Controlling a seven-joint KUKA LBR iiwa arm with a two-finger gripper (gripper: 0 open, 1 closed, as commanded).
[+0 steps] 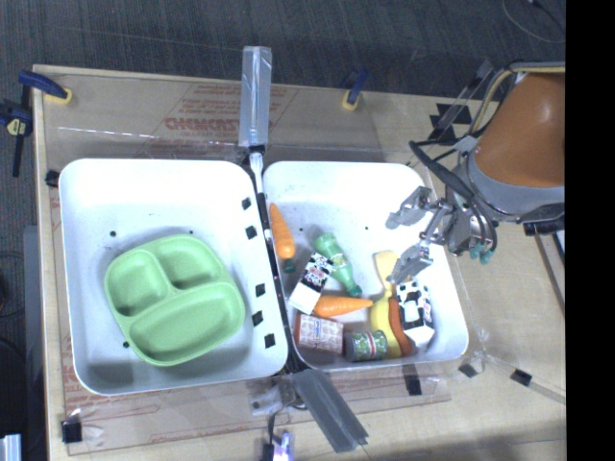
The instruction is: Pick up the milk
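A black-and-white cow-patterned milk carton [413, 309] lies at the right side of the right bin [336, 176], next to a banana [382, 313]. A second small carton with black-and-white print [311, 282] lies near the bin's middle, tilted against a carrot [341, 305]. My gripper [411, 234] hangs over the right part of this bin, just above and behind the cow-patterned carton. Its two fingers are spread open, one finger [406, 208] toward the back and the other [415, 258] close over the carton's top end. Nothing is between them.
The right bin also holds a second carrot [281, 232], a green bottle [338, 261], a can [365, 345] and a reddish packet [318, 331]. A green divided plate [175, 299] lies in the left bin [86, 190]. Cables trail from the wrist at the right.
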